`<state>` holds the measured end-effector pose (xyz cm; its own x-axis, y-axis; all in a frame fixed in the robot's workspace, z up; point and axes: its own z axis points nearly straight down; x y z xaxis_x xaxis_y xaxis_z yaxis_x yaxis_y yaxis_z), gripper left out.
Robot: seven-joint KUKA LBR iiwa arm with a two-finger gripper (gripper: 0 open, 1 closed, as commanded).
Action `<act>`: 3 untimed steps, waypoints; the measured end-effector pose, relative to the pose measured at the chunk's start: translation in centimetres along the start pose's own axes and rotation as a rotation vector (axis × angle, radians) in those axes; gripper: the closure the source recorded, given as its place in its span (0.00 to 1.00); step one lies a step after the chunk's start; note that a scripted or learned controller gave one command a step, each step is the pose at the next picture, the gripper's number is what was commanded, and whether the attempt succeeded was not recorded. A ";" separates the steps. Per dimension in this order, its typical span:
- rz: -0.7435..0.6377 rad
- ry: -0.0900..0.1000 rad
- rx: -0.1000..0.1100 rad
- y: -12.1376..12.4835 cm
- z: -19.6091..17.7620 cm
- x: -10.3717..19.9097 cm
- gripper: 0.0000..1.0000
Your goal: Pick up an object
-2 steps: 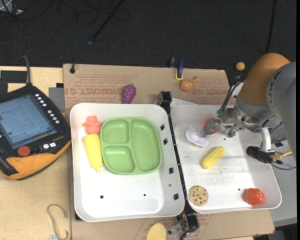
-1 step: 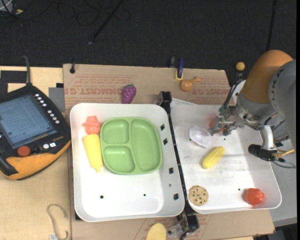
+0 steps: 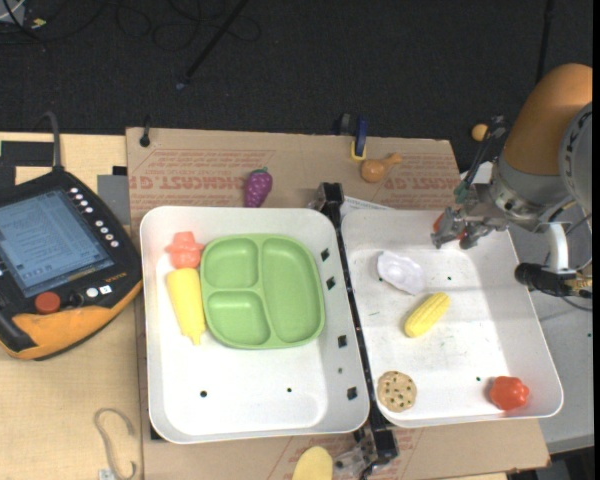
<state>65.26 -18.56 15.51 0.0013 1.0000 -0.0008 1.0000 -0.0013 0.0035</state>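
Hovering at the right bin's (image 3: pixel 540 368) far edge, the gripper (image 3: pixel 458 230), opening unreadable, risks striking that rim if lowered here.

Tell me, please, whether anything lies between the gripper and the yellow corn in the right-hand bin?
Nothing visible blocks it. The gripper sits over the right bin's upper edge, and the corn lies below and slightly left on bare bin floor. The white crumpled item lies just left of that line, near the corn.
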 end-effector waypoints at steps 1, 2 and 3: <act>0.003 0.001 0.001 -0.6 -4.5 -0.1 1.00; 0.002 0.000 0.001 -0.6 -7.5 -0.3 1.00; -0.003 0.002 0.006 -3.6 -8.4 3.8 1.00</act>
<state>61.65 -14.76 23.91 -0.0014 1.0000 0.0017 1.0000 0.0014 -0.0022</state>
